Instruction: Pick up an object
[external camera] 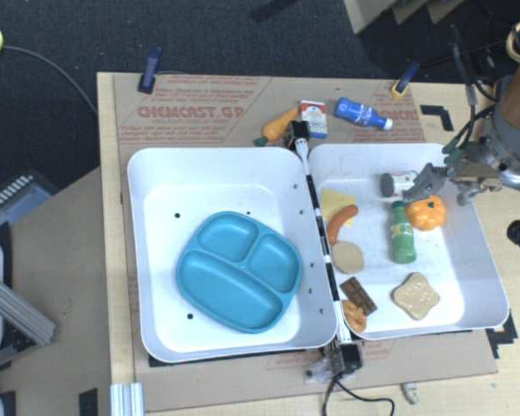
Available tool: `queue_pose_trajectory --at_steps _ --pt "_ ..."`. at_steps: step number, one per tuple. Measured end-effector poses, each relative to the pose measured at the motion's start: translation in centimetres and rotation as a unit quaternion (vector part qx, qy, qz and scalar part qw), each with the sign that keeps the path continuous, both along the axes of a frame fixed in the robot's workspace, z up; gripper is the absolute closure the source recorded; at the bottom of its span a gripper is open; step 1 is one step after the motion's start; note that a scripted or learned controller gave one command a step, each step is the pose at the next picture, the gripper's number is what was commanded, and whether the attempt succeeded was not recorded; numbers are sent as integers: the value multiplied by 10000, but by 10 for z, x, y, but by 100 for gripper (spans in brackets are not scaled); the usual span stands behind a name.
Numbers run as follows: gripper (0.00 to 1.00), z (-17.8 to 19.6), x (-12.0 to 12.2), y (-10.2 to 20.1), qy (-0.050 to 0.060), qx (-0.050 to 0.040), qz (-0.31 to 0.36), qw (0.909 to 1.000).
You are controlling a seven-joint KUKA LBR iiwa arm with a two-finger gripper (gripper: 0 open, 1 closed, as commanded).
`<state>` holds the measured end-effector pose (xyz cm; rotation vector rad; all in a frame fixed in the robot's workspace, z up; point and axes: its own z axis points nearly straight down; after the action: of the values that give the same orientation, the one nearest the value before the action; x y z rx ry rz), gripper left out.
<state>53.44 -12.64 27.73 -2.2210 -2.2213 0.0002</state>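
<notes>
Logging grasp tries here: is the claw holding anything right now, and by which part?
Cannot be told. The claw sits low in the right bin, just above the green bottle and beside the orange fruit; nothing visibly sits between its tips.

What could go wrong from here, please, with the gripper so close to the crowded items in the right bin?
The gripper hovers beside the orange pumpkin toy, which touches the green bottle; closing here could pinch both or knock the bottle over. The pumpkin is round, so it may slip out sideways. The arm also sits near the right bin's far rim, so a low approach might nudge the bin.
</notes>
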Motion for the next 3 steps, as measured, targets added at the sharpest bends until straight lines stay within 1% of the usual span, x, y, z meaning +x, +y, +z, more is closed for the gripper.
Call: queue_pose_trajectory --at_steps 1,2,3 --pt "0 -80 89 5 3 -1 3 10000" --pt "0 -130 48 -51 6 -5 -9 10000" --pt "0 -193 27 -39 6 3 -3 10000"
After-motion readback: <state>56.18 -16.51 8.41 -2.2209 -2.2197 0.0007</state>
